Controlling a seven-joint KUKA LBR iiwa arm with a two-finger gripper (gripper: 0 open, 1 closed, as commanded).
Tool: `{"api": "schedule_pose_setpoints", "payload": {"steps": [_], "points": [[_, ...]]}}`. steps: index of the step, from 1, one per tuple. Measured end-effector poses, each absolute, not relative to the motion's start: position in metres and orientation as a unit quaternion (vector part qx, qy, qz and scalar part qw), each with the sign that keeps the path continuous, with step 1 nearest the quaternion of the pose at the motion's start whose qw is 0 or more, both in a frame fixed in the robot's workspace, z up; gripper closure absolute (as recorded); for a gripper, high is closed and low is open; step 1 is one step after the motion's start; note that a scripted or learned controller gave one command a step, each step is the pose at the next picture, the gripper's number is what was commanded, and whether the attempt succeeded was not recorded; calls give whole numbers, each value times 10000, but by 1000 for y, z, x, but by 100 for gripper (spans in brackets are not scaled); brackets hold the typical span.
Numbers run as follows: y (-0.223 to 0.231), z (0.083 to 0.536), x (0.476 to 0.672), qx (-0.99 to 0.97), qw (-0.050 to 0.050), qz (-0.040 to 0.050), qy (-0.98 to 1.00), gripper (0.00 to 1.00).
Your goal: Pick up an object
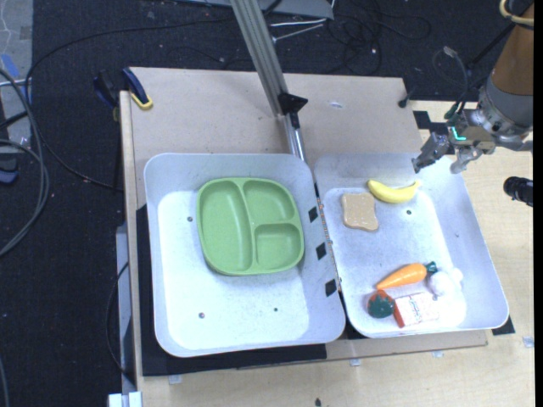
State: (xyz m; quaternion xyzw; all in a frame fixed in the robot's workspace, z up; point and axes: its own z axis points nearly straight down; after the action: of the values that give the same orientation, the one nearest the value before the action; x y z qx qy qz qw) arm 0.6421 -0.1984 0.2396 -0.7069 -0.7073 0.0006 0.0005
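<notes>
The right bin (pixel 462 214) holds a yellow banana (pixel 393 191) near its back edge, a tan slice of bread (pixel 360 212) beside it, and an orange carrot (pixel 405 275) toward the front. A small red and white carton (pixel 414 310) and a red and green strawberry (pixel 381 305) lie at the front. My gripper (pixel 445 155) hangs open above the bin's back right corner, right of the banana, with nothing between its fingers.
The left bin (pixel 170 227) carries a green divided plate (pixel 251 225). A slanted metal pole (pixel 263 49) crosses behind the bins. A white round object (pixel 443 283) sits by the carrot's leafy end.
</notes>
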Motion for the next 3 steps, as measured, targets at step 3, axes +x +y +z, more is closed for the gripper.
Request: {"api": "schedule_pose_setpoints", "payload": {"steps": [3], "points": [[-195,134,639,-7063,12,12,-7079,0]]}}
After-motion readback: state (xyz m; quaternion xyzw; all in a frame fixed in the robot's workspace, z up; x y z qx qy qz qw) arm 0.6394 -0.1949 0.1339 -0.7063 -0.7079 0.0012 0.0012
